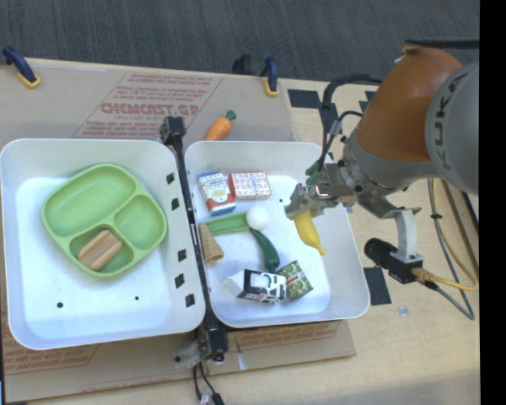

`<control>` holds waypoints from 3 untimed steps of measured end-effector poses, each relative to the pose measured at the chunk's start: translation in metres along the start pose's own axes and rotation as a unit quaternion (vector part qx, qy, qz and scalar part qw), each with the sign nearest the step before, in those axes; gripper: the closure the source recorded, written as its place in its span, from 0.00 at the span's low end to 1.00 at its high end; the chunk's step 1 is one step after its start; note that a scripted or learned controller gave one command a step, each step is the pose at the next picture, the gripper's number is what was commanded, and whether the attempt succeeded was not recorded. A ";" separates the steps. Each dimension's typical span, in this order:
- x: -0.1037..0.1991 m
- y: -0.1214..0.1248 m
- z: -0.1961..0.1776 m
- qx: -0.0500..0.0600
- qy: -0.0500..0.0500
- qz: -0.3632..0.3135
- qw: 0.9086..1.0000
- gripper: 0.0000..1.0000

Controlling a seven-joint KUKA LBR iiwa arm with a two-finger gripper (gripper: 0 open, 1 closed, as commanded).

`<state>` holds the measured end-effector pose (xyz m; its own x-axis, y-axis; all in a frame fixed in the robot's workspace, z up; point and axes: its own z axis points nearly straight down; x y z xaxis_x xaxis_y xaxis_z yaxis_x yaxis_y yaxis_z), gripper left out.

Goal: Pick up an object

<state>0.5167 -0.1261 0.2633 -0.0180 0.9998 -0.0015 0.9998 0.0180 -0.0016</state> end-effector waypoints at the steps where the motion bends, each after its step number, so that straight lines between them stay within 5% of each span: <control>1: 0.000 0.001 -0.010 -0.001 0.000 -0.002 1.000 1.00; 2: 0.042 -0.040 0.072 0.001 0.001 0.006 1.000 1.00; 3: 0.041 -0.038 0.062 0.001 0.000 0.003 1.000 1.00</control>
<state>0.4774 -0.0856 0.2017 -0.0114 0.9999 -0.0006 0.9999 0.0114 -0.0026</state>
